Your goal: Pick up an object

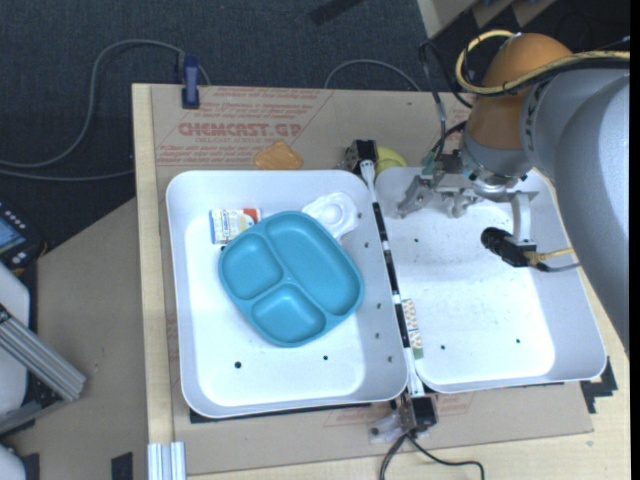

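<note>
The bench carried two white bins, the left bin [190,298] and the right bin [500,308]. A blue divided plate [290,278] lay in the left one. My gripper [445,193] hung over the right bin's far edge; its grip state could not be determined.

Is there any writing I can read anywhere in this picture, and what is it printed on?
"CHEMCAST GP": large red letters on the brown board under the bins; the last letters are unclear.
Smaller red line above it on the board: too blurred to read.
Small packet beside the blue tray in the left bin: coloured print, too small to read.
Strip between the bins: markings unreadable.
</note>
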